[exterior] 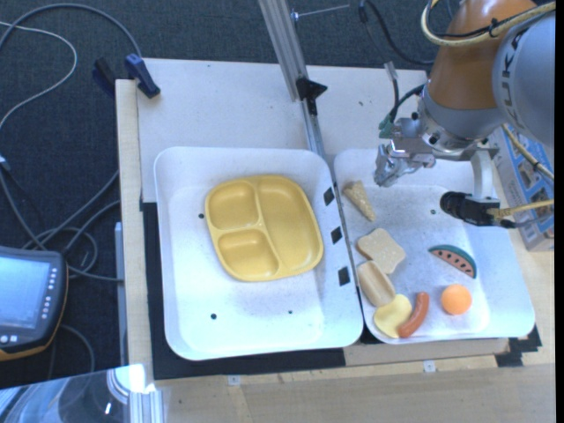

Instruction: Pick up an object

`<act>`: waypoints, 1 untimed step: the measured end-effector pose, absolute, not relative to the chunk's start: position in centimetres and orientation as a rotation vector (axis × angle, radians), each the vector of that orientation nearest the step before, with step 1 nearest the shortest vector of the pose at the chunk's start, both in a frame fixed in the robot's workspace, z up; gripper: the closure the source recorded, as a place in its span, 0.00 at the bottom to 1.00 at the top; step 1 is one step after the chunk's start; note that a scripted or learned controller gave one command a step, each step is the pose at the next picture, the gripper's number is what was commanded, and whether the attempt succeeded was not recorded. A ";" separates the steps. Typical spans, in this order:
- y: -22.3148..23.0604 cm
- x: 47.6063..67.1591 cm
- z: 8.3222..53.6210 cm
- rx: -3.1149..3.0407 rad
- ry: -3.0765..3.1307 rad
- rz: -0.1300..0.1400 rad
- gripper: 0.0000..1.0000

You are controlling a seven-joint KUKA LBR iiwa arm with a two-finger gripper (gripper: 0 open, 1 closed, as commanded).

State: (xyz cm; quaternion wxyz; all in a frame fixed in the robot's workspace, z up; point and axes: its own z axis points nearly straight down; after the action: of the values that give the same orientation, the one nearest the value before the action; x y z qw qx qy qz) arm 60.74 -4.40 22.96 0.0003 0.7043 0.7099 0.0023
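Observation:
My gripper (389, 173) hangs over the far left corner of the right bin (502, 271), with nothing seen in it. A tan cone-shaped piece (358, 201) lies just left and nearer of it, against the bin's left wall. Further toward the front lie a bread slice (381, 249), a bun (375, 282), a yellow banana piece (391, 316) and a red sausage (414, 314). An orange ball (456, 300) and a watermelon slice (452, 262) sit on the right side.
The left bin (176, 236) holds a yellow divided plate (262, 227). A metal pole (291, 51) rises from the back between the bins. Bare floor shows in the middle of the right bin.

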 end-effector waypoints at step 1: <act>0.6 60.4 23.9 2.213 2.230 0.006 1.00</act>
State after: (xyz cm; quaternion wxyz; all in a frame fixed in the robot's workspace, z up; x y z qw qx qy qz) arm 60.45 0.61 23.93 0.0001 0.7045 0.7097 0.0020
